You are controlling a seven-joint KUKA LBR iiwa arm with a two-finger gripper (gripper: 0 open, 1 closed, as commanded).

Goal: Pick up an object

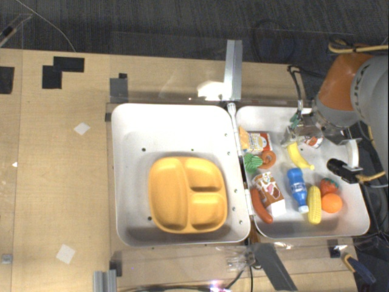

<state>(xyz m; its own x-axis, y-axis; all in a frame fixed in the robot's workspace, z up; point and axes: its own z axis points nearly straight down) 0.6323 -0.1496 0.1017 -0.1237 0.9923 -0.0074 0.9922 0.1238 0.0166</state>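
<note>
stage: early, nothing seen lifted | gripper [302,128] lowered over right bin [358,224] beside banana [297,155] | claw state cannot be told | left: grasp, lift

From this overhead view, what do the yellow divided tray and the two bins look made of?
Yellow divided tray: likely moulded plastic, one even colour, rounded compartment edges, soft satin sheen. Left bin and right bin: white, smooth, rounded corners, dull glare; plastic or painted sheet metal, can't tell which from here.
</note>
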